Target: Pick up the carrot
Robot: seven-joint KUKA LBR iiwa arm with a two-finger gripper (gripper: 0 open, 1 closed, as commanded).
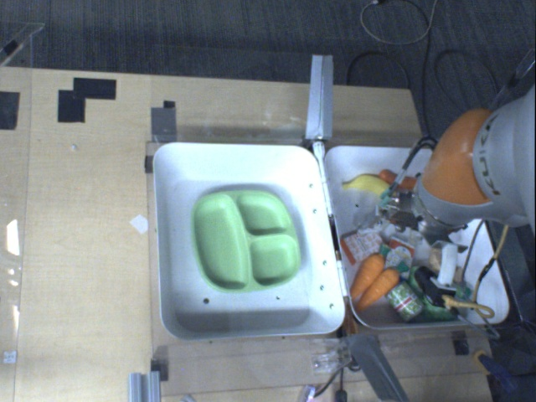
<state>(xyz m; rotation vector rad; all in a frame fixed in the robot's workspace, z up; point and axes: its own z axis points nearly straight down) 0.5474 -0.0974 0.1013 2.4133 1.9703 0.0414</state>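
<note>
- The gripper (400, 224) sits low inside the right bin (501, 296), at the end of the grey arm (511, 153) with its orange band (456, 162) reaching in from the right.
- Whether its fingers are spread or pressed together cannot be told; clutter and the wrist body hide them.
- The carrot (378, 286) lies just below and slightly left of the gripper, near the bin's left wall, tilted with its thick end up-right. Two orange pieces lie side by side here; the second carrot piece (365, 273) touches the first on its left.
- Nothing orange is seen between the fingers; the carrot rests on the bin floor.
- A yellow banana (366, 182) lies above and left of the gripper, at the bin's top.
- A small red-and-white packet (363, 244) lies directly left of the gripper, between it and the bin wall.
- A green can (405, 301) lies below the gripper, just right of the carrot.
- A dark green item (431, 290) lies below and right of the gripper, beside the can.
- Well to the left of the gripper, the left bin (172, 308) holds a green divided tray (245, 239) with three compartments.
</note>
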